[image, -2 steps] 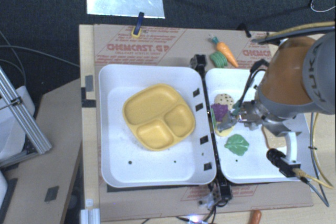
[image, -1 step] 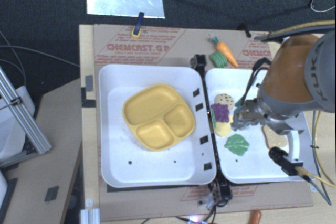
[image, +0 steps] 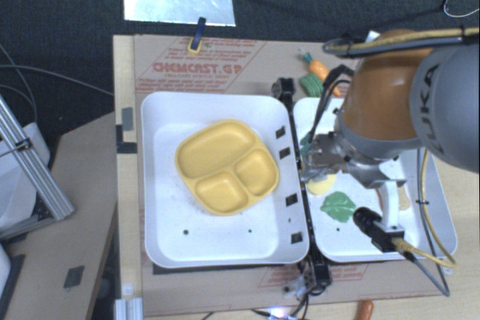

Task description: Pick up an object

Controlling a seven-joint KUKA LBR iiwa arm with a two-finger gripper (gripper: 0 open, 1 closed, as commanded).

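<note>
The grey arm's gripper (image: 324, 161) is being held low in the right white bin (image: 439, 236), over a pale yellow object (image: 322, 183) beside a green leaf-shaped piece (image: 339, 205). The grasp step is judged underway; lifting comes next.

Arm (image: 390, 101) over right bin (image: 442, 236), gripper (image: 319, 165) low at its left wall, pale yellow object (image: 321, 183) and green leaf (image: 339, 204) just beneath, yellow divided tray (image: 225, 165) in left bin (image: 161, 161) to its left
</note>
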